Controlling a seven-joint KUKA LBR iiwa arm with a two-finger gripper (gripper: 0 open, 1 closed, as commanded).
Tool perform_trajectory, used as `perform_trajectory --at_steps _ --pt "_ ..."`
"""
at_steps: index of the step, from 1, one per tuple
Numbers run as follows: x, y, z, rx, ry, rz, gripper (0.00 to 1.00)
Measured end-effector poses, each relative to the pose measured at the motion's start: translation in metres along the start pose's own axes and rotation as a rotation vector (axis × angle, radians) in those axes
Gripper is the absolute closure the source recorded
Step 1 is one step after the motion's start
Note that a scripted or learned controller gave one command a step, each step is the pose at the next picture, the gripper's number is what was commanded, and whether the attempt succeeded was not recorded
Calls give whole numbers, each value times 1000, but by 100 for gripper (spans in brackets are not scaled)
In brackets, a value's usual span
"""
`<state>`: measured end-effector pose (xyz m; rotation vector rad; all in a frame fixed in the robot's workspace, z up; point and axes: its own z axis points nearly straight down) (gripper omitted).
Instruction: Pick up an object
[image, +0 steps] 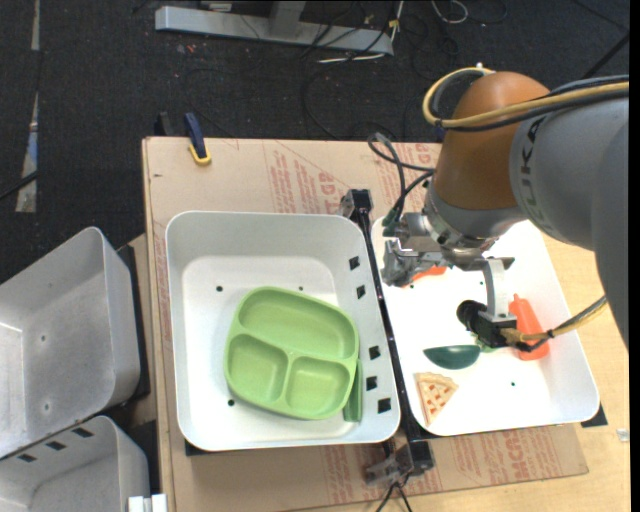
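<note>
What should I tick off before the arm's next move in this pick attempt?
1. Gripper is over the right bin, at its left side: ok.
2. Anything already held: cannot tell.
3. A target within reach: a small orange piece lies just beside the gripper: ok.
4. Other candidates lie free: the pizza slice and the dark green spoon are apart from each other: ok.
5. Clearance from the wall between the bins: the gripper is close to it: cannot tell.
6. Green divided plate sits in the left bin, out of the way: ok.
</note>
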<state>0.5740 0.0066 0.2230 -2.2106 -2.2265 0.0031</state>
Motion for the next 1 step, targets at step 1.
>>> perform_trajectory --at_steps 1 --pt "47 -19 6 0 0 0 100"
